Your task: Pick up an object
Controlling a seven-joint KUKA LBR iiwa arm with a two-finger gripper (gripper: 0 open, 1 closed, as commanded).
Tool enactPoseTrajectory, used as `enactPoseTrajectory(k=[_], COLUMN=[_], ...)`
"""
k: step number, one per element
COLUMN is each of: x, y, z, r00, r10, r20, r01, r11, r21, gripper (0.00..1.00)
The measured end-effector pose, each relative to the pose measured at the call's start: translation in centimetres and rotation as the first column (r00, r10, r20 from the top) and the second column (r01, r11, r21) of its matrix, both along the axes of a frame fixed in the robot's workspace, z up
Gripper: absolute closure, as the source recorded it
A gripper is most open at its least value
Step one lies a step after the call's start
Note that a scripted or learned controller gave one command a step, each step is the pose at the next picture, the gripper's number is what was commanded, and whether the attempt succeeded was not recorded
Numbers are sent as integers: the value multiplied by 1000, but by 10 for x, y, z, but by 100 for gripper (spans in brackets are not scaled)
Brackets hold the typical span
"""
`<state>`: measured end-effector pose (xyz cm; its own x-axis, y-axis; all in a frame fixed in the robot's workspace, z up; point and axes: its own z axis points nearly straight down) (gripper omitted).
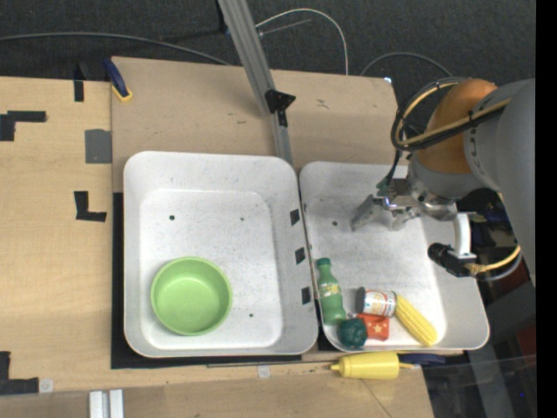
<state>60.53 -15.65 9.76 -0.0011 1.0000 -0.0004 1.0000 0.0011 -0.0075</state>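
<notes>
My gripper (374, 223) hangs over the upper middle of the right bin (348, 190), open, with nothing between its fingers. Below it, in the bin's front part, lie several small things: a green bottle (328, 289), a dark green round piece (352, 333), a red and white can (379, 303), a small red item (375, 325) and a yellow corn cob (415, 320). They sit well apart from the gripper, toward the near edge. In the left bin (209, 181) a green bowl (191, 295) rests at the front left.
A yellow mustard bottle (370, 366) lies on the bench just outside the right bin's front rim. A grey pole (252, 50) slants down to the divide between the bins. Cables loop over the bench behind the right bin.
</notes>
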Motion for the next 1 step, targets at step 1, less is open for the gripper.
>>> enactPoseTrajectory(k=[1], x=[0], y=[0], z=[-9], r00=[1000], r10=[1], r20=[6], r01=[-1], r11=[1000], r21=[-1], gripper=[0])
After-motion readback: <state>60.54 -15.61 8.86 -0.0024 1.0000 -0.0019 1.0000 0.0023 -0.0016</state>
